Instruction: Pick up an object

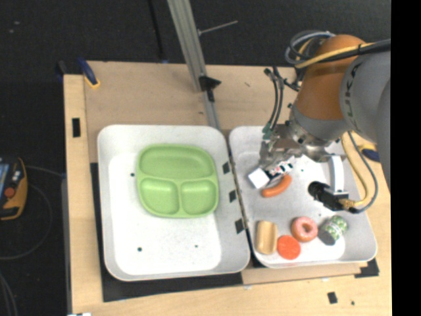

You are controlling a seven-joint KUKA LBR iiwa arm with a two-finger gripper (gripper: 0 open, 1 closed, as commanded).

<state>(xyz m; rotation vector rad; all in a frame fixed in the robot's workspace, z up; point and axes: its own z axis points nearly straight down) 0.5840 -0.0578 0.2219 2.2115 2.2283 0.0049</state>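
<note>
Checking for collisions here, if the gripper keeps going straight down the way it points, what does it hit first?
Most likely the orange hot dog toy, or the small white block beside it; both lie just under the gripper in the right bin. Depth is unclear from this slant.

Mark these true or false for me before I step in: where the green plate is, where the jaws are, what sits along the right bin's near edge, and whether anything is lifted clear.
1. The green divided plate lies in the left bin. True.
2. The gripper is over the left bin. False: it is low in the right bin, by the orange sausage.
3. A pink donut lies in the right bin. True.
4. The red round piece rests on the green plate. False: it lies in the right bin, beside the tan roll.
</note>
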